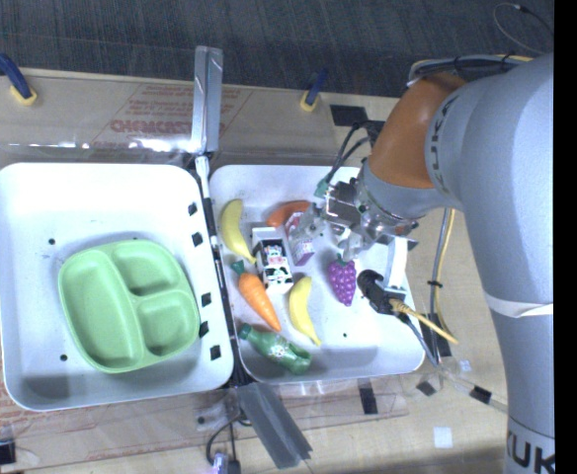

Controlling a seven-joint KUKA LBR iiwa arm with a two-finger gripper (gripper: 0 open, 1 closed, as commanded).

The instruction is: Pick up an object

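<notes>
Robot arm reaching into the right of two white bins, its tool (340, 227) low over a cluster of toy food.

The tool sits near the upper middle of the right bin (387, 358); whether it is open or closed cannot be told, and nothing is visibly held. A purple grape bunch (342, 280) lies just below it, hanging lengthwise toward the viewer, the nearest likely pick. Left of the tool lie an orange-red piece (287, 211), a small printed box (272, 255), a carrot (258, 301), two bananas (231, 227) (301, 309) and a green bottle-like toy (277, 348). The left bin (22, 265) holds a green divided tray (130, 304).
</notes>
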